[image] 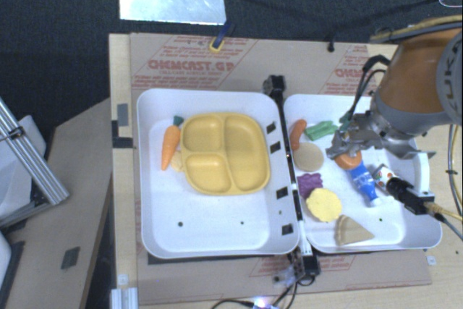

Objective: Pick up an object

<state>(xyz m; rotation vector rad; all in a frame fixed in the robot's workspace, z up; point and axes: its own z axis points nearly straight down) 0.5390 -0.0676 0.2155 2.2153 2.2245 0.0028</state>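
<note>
One hand (349,150) low in right bin (419,224), over orange piece (350,160); grip state cannot tell. Blue tube (364,183) just beside: light, smooth, likely slippery; pinch across mid-body. Yellow disc (323,205), tan wedge (351,231) nearer front. Carrot (169,146), yellow tray (221,153) in left bin (152,228).

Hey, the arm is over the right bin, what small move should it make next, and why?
Probably lower straight down a little. The gripper hangs over the orange object and blue tube in the right bin, and nothing visibly sits in it yet.
</note>
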